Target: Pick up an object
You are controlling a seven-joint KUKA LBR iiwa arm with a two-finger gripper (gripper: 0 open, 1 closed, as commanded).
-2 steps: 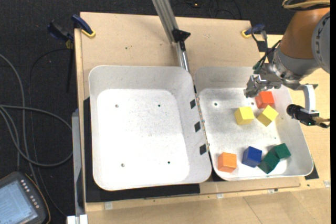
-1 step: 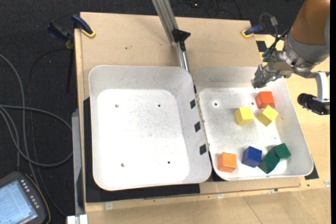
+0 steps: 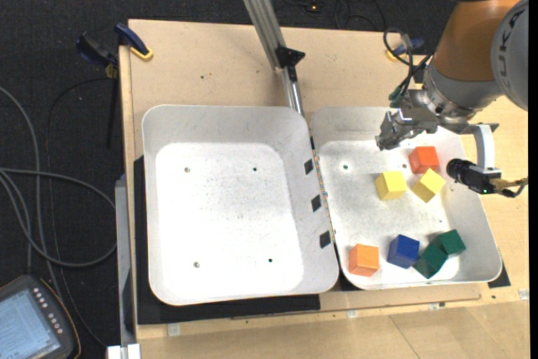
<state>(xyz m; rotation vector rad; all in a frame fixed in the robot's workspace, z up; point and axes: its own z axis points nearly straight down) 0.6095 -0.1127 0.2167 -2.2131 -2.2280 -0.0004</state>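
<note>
Nearest the camera, along the front edge of the right bin (image 3: 496, 261), I see an orange block (image 3: 363, 259), a blue block (image 3: 403, 250) and two green blocks (image 3: 452, 242) (image 3: 431, 260), the green pair touching, the blue one just beside them.

Gripper (image 3: 392, 134) sits over the back part of the right bin, near its back-left area, hanging off the grey arm w/ orange band (image 3: 475, 29) coming in from the right. Can't tell if its fingers are released or clenched; nothing visible between them from this angle.

Closest pick candidate is the red-orange block (image 3: 424, 159), just right of and slightly nearer me than the gripper, apart from it. Next out, a yellow block (image 3: 391, 185) lies in front of the gripper, and a second yellow block (image 3: 428, 185) sits just beside it on the right, close under the red-orange one. All lie flat on the bin floor.

Left bin (image 3: 160, 181) is beside the right one, rims meeting in the middle. Both rest on the wooden bench (image 3: 210, 63).
</note>
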